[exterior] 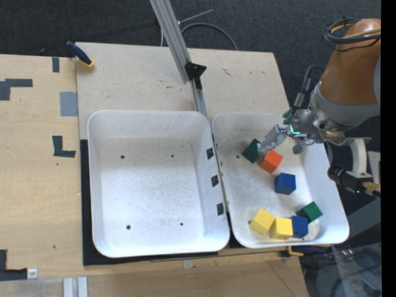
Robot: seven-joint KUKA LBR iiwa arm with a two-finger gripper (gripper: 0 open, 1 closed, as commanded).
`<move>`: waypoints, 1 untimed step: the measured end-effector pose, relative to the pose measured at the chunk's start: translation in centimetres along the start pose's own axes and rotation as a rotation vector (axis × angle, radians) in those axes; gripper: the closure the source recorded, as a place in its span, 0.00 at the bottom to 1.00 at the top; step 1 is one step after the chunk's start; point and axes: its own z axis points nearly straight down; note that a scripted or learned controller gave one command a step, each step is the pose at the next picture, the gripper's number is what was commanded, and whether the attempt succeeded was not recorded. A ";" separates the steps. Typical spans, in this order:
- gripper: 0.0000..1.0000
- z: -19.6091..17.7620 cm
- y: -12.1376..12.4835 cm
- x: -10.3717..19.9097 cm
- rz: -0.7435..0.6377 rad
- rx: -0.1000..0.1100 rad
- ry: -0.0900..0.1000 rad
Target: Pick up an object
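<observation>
The right bin (238, 193) holds several small blocks. A dark green block (250, 150) and an orange block (271, 161) lie side by side near its upper middle. My gripper (266, 146) reaches down from the right at a slant, its tip just above and between these two blocks, touching or nearly touching them. Nothing is visibly lifted. A blue block (285, 183) sits lower in the bin. At the front edge lie two yellow blocks (262, 221), another blue block (300, 226) and a green block (309, 211).
The left bin (154, 184) stands beside the right one, sharing a middle wall with black clips (215, 179). A grey metal bar (176, 36) slants down to the bins' junction. The arm's orange band (356, 54) looms over the right bin's far right corner.
</observation>
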 end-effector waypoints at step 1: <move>0.00 -0.2 0.1 0.0 -0.001 -0.004 -0.001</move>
